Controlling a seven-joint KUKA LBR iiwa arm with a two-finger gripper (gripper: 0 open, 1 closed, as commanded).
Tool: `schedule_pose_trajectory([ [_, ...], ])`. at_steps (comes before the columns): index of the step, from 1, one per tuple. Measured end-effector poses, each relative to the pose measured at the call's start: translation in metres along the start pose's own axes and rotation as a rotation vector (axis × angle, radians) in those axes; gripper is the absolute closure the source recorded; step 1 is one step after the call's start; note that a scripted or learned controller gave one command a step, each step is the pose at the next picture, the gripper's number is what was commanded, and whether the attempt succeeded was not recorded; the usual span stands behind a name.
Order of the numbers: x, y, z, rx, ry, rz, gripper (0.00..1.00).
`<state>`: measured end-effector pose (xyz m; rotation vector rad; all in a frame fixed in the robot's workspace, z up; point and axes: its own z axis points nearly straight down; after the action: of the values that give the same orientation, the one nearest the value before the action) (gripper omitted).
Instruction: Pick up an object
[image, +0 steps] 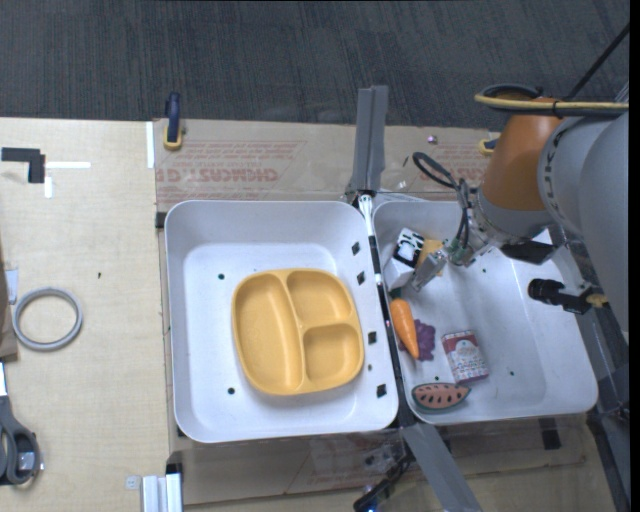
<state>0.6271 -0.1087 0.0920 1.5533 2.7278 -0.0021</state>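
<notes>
The claw (422, 275) is down inside the right bin (540, 385), near its left wall, its metal tip slanting toward the top end of the carrot (403, 327). From where I stand I cannot tell how wide it is, nor whether it has anything; nothing visibly hangs from it. Just behind the tip lies a small black-and-white item (409, 243) with something yellow beside it, too small to name. The carrot lies along the bin's left wall, partly over a purple piece (425, 341). Further toward the near edge sit a small red-and-white packet (465, 356) and a watermelon slice (440, 396), both apart from the claw. The left bin (200, 300) holds a yellow divided tray (297, 330), untouched. I judge the pick is at the reaching stage: every object rests on the bin floor, and closing and lifting are not yet done.
</notes>
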Motion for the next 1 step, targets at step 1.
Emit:
schedule_pose_trajectory([
  [1, 0.0, 0.0011, -0.0099, 0.0, -0.003, -0.004, 1.0],
])
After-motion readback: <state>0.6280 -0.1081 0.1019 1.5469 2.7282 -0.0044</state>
